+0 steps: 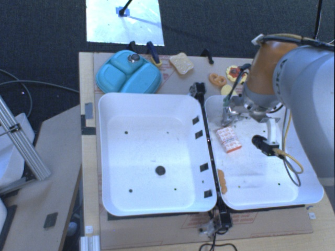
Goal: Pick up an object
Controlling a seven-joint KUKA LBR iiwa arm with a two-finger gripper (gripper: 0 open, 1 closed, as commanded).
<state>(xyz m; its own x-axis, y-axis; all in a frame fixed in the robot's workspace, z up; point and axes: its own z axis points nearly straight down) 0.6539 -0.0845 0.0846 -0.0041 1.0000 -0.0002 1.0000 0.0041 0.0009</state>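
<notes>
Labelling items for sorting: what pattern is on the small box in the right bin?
The small rectangular box is white with a red-orange checked pattern, seen in the camera view.

Two white bins were counted on the surface (89, 156): a left bin (112, 192) and a right bin (309, 190). The left bin held one small dark round object (160, 170). The right bin held two items: one red-and-white box (229, 139) and one orange piece (221, 181) at its left wall. Behind the bins, one blue divided tray (128, 73), one slice of toy bread (181, 64), one orange pretzel-shaped piece (217, 79) and one yellow item (233, 72) were noted. One robot arm (303, 72) was present. One pale sheet (123, 14) lay on the dark floor beyond.
</notes>
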